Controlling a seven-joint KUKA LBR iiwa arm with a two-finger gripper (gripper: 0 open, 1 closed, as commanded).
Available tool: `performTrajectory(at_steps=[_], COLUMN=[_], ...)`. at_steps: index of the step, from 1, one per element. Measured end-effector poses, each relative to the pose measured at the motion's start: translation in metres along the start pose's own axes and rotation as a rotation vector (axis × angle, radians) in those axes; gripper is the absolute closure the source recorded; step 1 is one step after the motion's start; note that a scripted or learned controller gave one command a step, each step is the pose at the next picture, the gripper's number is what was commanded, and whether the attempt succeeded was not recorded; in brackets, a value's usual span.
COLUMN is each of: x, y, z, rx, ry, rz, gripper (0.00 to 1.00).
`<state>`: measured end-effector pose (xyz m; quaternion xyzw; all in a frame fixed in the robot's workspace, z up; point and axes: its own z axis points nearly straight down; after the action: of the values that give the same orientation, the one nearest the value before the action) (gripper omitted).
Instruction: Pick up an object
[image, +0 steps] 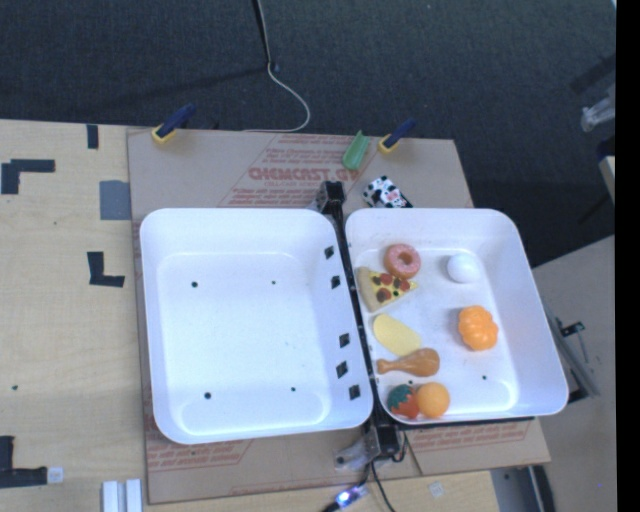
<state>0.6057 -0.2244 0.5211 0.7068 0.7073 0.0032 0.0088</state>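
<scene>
Nearest to us, the bench's pale wood (60, 330) runs under a brown cardboard sheet (290, 175) printed with red lettering, and on that sheet we see two shallow white bins side by side, touching along a dark hinge-like seam. The left bin (170, 250) is smooth, glossy plastic with rounded corners and a few small dark dots on its floor. The right bin (530, 340) holds all the toy food: at its near edge an orange ball (434, 400) lies against a red and green piece (402, 400), just beyond them a brown drumstick (410, 364), then a yellow oval slice (396, 335) and, well to the right, a lumpy orange pumpkin (478, 328). Farther back sit a pizza wedge (385, 287), a pink ringed doughnut (403, 261) and a white egg (462, 268). Beyond the bins, a black-and-white patterned object (384, 192) rests on the cardboard, with a green clip (355, 151) and two blue-and-yellow clamps (172, 123) at the sheet's far edge. Farthest away, dark carpet (450, 60) is crossed by a thin cable (285, 85). We cannot tell the gripper's pose or how its fingers stand.
</scene>
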Motion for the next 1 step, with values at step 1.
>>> performTrajectory(at_steps=[1], x=[0.0016], y=[0.0012], z=[0.0006], rx=[0.015], ry=[0.005], rz=[-0.001], gripper=[1.0])
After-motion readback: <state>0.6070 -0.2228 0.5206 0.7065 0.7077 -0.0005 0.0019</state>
